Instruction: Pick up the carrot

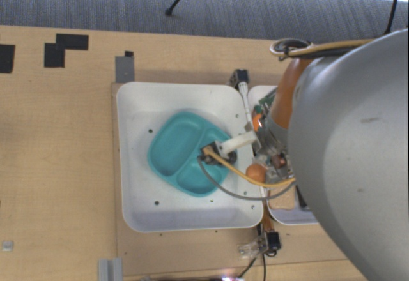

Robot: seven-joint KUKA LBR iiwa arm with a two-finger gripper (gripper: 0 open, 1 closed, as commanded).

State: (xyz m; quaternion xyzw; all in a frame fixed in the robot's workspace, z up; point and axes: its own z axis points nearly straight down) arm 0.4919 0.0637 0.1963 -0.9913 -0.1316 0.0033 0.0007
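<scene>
Grip state: can't tell. My gripper [273,159] is tucked under my own grey arm [358,145], low where the two bins meet.

Camera view: the carrot [255,173], judged from a small orange rounded piece, sits just beside the gripper at the near-left edge of the right bin [284,214]. Touching or pinched, can't tell. The left bin [137,145] holds a teal divided plate [182,152].

Progress: I'm at the carrot, grasp unconfirmed, lift not yet done. Left to do: secure it and raise it clear.
</scene>
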